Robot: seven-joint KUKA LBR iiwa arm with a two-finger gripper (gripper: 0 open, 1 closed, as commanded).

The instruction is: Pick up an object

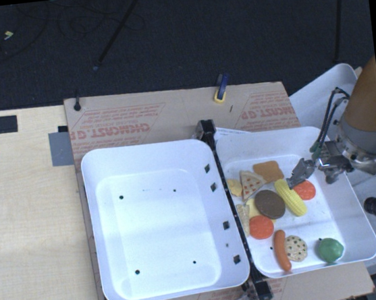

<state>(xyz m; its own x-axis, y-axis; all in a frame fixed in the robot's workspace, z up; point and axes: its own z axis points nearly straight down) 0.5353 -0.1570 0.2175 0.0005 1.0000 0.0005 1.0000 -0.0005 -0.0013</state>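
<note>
Nearest me, sausage (281, 251) and cookie (295, 247) are lying untouched; I'm hovering the gripper (304, 169), spread narrowly and empty, just right of the corn (290, 197), which is running diagonally.

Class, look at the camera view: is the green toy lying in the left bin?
No. The green toy lies in the right bin, near its front right corner.

We see our arm (364, 114) reaching in from the right, orange band above the grey wrist, its gripper (302, 169) lowered and pointing left, the wrist tilted downward
</note>
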